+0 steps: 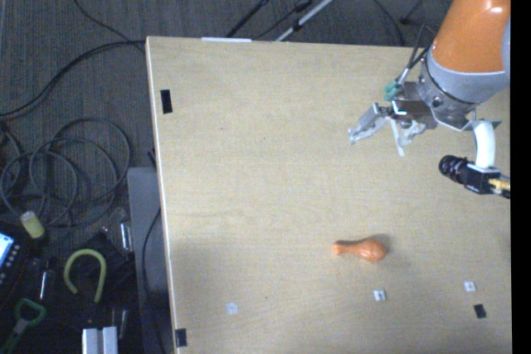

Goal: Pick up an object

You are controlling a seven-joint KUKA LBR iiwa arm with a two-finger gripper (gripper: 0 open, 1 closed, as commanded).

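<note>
Item: one orange object point(362, 249) lay on the bench point(249, 178), near the front, well apart from the gripper point(383, 128). Fingers were spread, holding nothing. Advice: centre above its bulbous end, descend, then close

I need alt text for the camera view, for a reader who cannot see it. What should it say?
A small orange pear-shaped object lies alone on a pale wooden bench top. The tool of a grey arm with an orange band hangs above the bench, up and to the right of the object, apart from it. Black cables lie on the dark floor at left.
</note>
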